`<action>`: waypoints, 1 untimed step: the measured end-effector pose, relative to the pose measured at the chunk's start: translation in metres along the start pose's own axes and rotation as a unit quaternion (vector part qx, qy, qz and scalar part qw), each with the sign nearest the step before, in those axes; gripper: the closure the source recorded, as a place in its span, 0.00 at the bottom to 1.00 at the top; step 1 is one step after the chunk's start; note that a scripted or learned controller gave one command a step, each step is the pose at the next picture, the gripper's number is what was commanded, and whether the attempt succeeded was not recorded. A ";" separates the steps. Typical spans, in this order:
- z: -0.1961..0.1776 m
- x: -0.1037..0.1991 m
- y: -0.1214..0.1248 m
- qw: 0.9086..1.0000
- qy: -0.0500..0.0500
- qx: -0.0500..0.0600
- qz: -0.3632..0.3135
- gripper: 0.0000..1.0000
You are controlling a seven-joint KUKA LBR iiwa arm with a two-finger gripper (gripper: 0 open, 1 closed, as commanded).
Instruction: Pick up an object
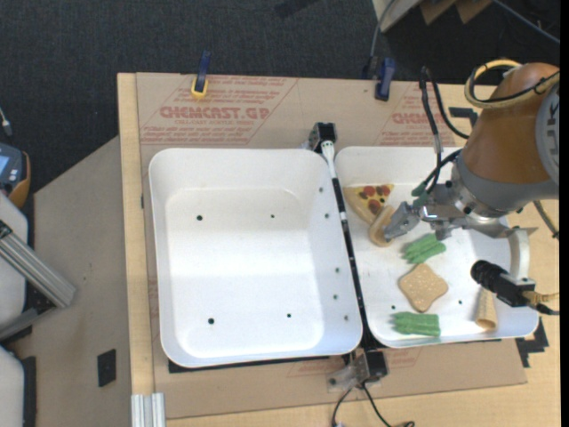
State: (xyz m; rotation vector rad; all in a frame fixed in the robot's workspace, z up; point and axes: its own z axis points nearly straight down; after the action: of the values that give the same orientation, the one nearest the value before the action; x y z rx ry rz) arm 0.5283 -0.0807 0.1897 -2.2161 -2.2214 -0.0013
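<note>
My gripper (pixel 397 224) reaches in from the right and hangs low over the upper left part of the right bin (pixel 498 334). Its tip is right beside a small tan rounded piece (pixel 381 234), either touching it or just above it. A toy pizza slice (pixel 373 195) lies just behind the gripper tip, near the bin's left wall. In front of the gripper lies a green pod (pixel 423 249). A tan toast slice (pixel 421 286) sits lower down, with a second green piece (pixel 415 324) by the front wall.
A tan cone-shaped piece (pixel 484 310) stands at the right bin's front right corner. The left bin (pixel 178 327) sits beside it, and their walls meet along a dark seam (pixel 347 238). Two clamps (pixel 201 80) hold the cardboard at the back edge.
</note>
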 end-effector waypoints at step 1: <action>-0.077 0.034 0.104 1.000 -0.002 -0.010 -0.003 0.00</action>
State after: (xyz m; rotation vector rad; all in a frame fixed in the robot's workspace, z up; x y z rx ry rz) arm 0.6322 -0.0463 0.2664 -2.2220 -2.2389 -0.0180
